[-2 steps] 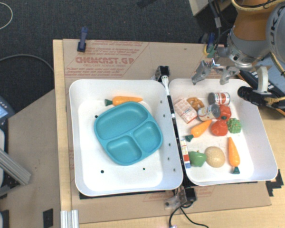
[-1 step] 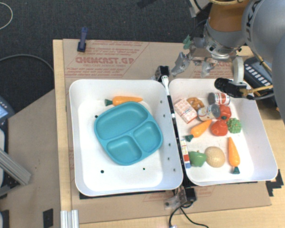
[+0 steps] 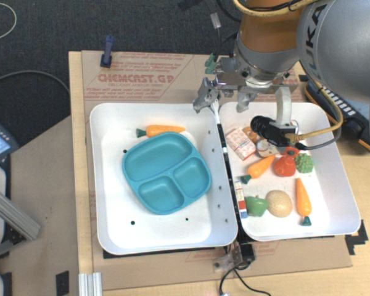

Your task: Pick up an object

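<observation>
— Where's the pincer?
— The pincer (image 3: 224, 102) hangs above the far edge of the two bins, over the wall they share, spread wide with nothing in it.
— And what is there to pick?
— In the left bin (image 3: 111, 165), a teal divided plate (image 3: 166, 172) sits mid-bin, with a carrot (image 3: 163, 129) at its far rim. In the right bin (image 3: 333, 184), a small box (image 3: 239, 142) lies towards the far-left corner. A second carrot (image 3: 259, 165), tomato (image 3: 285, 164) and broccoli (image 3: 304, 163) cross the middle. A green pepper (image 3: 255, 206), potato (image 3: 279, 203) and third carrot (image 3: 303, 197) lie by the near edge.

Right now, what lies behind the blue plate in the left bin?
Along the far rim of the plate lies a toy carrot; anything beneath the plate is covered.
</observation>
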`<state>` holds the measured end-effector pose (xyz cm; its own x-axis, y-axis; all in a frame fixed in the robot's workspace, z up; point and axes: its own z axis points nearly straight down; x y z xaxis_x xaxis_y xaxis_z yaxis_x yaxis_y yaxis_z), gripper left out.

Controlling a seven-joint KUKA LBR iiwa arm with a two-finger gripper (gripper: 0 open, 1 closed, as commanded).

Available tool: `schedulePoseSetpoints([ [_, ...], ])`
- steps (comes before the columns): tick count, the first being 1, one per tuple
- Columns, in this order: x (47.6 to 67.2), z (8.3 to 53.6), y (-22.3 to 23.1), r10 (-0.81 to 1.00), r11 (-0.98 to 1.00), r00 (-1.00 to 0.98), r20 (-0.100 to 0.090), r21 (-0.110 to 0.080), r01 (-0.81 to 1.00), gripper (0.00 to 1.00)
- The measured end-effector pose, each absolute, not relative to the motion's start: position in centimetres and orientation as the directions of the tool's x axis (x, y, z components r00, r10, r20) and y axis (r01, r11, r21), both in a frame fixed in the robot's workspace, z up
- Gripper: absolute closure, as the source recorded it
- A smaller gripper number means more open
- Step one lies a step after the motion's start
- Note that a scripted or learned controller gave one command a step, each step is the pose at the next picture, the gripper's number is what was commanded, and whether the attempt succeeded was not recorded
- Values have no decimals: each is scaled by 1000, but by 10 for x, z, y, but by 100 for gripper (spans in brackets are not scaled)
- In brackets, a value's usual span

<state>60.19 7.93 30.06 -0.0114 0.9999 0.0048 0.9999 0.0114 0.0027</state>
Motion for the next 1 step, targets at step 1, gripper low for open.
schedulePoseSetpoints([
  [1,604,307,73,1000,2,-2,1,1,1000,100],
])
